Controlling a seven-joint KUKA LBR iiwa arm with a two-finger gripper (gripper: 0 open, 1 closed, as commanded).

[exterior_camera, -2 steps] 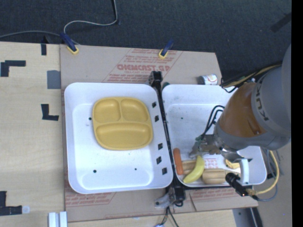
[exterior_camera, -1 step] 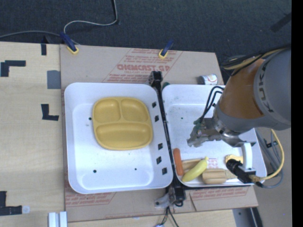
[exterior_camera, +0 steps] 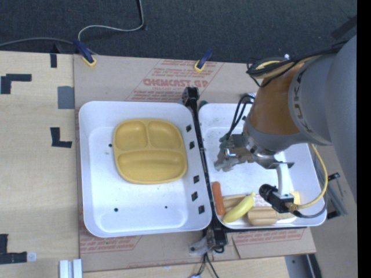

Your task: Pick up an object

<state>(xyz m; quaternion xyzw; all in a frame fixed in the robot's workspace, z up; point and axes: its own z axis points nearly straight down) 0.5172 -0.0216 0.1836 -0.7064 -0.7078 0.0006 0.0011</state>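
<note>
The likeliest things to pick lie crowded in the near corner of the right bin (exterior_camera: 215,122): a yellow toy banana (exterior_camera: 237,209), an orange-red sausage (exterior_camera: 217,196) just beside it toward the divider, and a tan bread roll (exterior_camera: 262,216) touching the banana on its other side. A paler piece lies partly under the banana, too covered to name.

The pincer (exterior_camera: 226,158) hangs over the bin's bare middle, near the cluster but apart from it and up-bin of the sausage. No object shows in its grasp. Whether it is open or closed cannot be told at this slant.

The main risk, as I judge it, is the crowding. A descent on the banana could catch the roll or the sausage as well, or push one aside so that the grasp closes on nothing. The banana's curved, smooth body may also roll out of a pinch placed off its middle. The sausage sits close to the bin wall, which could block one side of the pincer.

In the left bin (exterior_camera: 98,172) a yellow divided plate (exterior_camera: 149,150) lies flat and well apart. Both bins rest on the cardboard-covered surface (exterior_camera: 168,80).
</note>
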